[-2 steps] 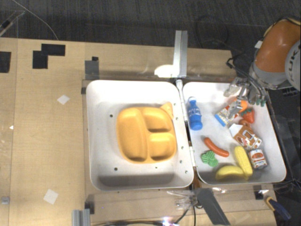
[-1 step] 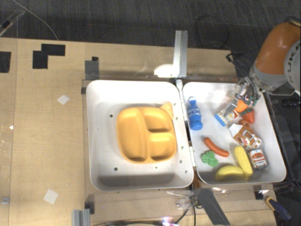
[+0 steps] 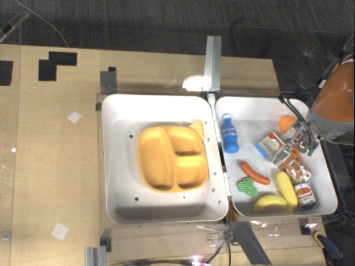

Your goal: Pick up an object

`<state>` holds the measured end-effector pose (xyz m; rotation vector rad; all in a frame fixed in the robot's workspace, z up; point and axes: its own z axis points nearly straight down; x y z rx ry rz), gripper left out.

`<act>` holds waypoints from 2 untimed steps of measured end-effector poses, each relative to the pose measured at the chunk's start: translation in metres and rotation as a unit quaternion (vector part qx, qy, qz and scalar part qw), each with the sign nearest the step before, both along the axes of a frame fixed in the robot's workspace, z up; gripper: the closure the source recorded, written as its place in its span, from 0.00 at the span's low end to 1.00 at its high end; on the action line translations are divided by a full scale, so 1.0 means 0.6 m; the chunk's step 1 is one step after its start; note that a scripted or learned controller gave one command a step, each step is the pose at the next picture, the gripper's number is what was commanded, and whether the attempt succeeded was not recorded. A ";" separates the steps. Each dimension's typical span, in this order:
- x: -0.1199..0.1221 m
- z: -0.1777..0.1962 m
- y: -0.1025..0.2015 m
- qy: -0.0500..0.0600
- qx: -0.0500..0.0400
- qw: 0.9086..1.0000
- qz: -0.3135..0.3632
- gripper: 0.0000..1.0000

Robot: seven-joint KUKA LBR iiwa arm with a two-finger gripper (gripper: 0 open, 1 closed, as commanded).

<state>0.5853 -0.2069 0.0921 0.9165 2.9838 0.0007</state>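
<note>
Reaching in from the right edge of the frame, the grey arm (image 3: 333, 101) with its orange band hangs over the upper right part of the right bin (image 3: 244, 107). Its hand (image 3: 299, 140) sits low among the objects there, just beside a small white and orange carton (image 3: 269, 146) and above a red and white packet (image 3: 295, 168). Dark cables and metal parts crowd the hand, so whether its fingers are spread or clenched cannot be told, and nothing can be seen clearly gripped between them.

An orange ball (image 3: 287, 122) lies just up and left of the hand, partly hidden by the cable. Further left in the same bin, a blue bottle (image 3: 228, 133) lies near the dividing wall. Toward the lower part of the bin are a red sausage (image 3: 254, 172), a green leafy piece (image 3: 247, 187), a yellow banana (image 3: 272, 203), a corn cob (image 3: 286, 188) and a small can (image 3: 305, 195), the last three close together near the lower right corner.

Left of centre in the frame, the left bin (image 3: 119, 148) holds a yellow compartment tray (image 3: 172, 158), lying flat. Both bins rest on the pale wooden counter (image 3: 50, 159)
</note>
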 end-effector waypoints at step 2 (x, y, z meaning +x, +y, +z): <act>0.089 -0.007 0.135 0.004 0.005 0.999 -0.044 0.00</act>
